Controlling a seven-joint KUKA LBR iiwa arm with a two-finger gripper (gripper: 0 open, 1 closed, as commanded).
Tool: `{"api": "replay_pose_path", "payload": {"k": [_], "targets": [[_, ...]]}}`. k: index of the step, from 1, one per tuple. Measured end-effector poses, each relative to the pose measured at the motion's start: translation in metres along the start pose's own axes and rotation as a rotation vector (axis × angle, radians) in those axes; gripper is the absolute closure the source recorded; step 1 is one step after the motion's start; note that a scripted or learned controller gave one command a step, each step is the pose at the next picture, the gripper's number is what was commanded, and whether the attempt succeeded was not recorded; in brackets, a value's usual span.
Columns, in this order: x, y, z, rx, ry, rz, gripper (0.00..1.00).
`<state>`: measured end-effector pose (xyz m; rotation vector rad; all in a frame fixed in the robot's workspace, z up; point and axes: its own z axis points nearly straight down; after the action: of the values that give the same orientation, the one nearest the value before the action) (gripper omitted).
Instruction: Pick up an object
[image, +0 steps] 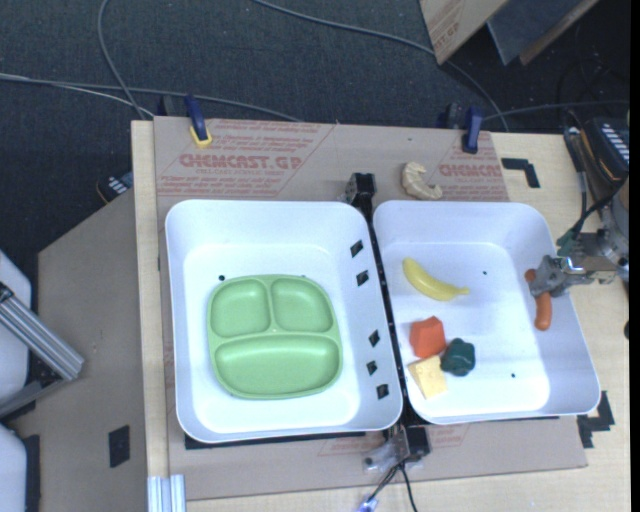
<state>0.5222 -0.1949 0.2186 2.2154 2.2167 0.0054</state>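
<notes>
the gripper (548, 278) is at the right bin's (500, 400) 3 o'clock edge, and i cannot tell its grip. a small orange thing (542, 312) hangs right under it. nothing looks lifted yet. the banana (432, 281) lies near the middle.

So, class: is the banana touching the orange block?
Apart. The camera view shows bare white bin floor between the banana and the orange block.

arm cut off by right edge; hand (553, 275) fingers indistinct
</notes>
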Motion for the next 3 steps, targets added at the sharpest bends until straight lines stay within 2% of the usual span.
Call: {"api": "replay_pose_path", "payload": {"k": [1,3], "targets": [[0.0,0.001,-0.027,0.004,0.002,-0.001,1.0],[0.095,0.005,-0.012,0.01,0.006,-0.005,1.0]]}}
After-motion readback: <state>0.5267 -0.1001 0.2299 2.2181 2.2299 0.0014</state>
